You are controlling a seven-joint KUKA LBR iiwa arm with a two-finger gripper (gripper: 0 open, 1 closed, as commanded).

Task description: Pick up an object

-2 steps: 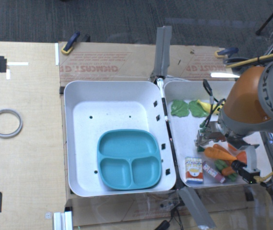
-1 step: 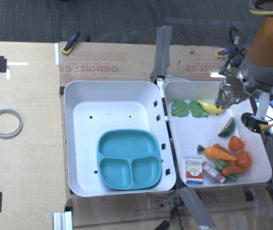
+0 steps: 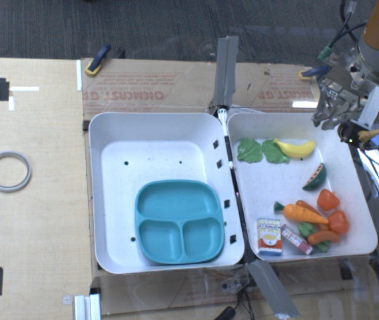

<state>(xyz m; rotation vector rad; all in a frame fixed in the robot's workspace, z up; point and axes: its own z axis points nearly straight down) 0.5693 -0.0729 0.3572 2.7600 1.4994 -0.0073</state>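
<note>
The right bin holds toy food: a yellow banana, two green leafy pieces, a watermelon slice, an orange carrot, red-orange tomatoes, a small juice carton and a small wrapped piece. My gripper hangs above the bin's far right corner, up and to the right of the banana, its dark fingers spread apart with nothing between them.
The left bin carries a teal three-compartment plate. A grey divider post rises between the bins at the back. A tape roll lies on the bench at the left. Cables hang at the right edge.
</note>
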